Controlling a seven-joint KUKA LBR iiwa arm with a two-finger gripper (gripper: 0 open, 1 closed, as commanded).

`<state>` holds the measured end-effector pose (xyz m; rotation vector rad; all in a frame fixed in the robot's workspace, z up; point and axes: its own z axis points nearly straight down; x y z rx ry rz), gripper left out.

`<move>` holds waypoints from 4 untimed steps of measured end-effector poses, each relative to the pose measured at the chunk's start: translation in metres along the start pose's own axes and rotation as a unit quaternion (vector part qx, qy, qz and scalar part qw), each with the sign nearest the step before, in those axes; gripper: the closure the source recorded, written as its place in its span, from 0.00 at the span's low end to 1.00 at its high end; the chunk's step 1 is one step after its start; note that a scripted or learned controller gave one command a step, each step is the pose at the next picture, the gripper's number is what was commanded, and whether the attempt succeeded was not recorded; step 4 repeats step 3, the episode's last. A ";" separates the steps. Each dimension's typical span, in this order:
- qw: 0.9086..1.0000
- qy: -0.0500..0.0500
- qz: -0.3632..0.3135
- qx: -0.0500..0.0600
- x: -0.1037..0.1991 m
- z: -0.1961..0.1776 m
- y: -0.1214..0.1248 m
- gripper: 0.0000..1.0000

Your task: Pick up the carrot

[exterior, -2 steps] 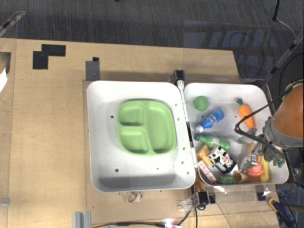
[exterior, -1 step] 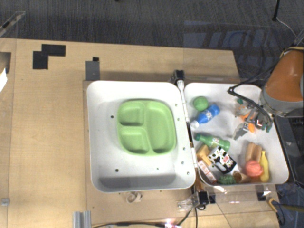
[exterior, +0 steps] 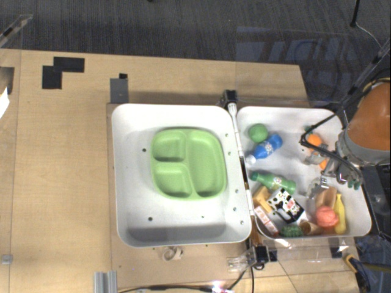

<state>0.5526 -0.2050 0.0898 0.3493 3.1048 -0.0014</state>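
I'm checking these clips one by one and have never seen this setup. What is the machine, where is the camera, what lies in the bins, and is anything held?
One camera looks down at a slant on a wooden bench with two shallow white bins. The grey arm with an orange band reaches in from the right; its gripper hangs over the right bin. I cannot tell whether it holds anything. The left bin holds a green divided tray. The right bin holds small toy items: a green ball, a blue bottle, a green bottle, a black and white carton, a red fruit, a yellow banana, and an orange piece, probably the carrot.
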 end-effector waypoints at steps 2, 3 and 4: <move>0.997 0.000 0.078 0.002 0.055 -0.001 -0.012 0.00; 0.972 0.000 0.237 0.002 0.058 -0.001 -0.015 0.00; 0.972 0.000 0.237 0.002 0.058 -0.001 -0.015 0.00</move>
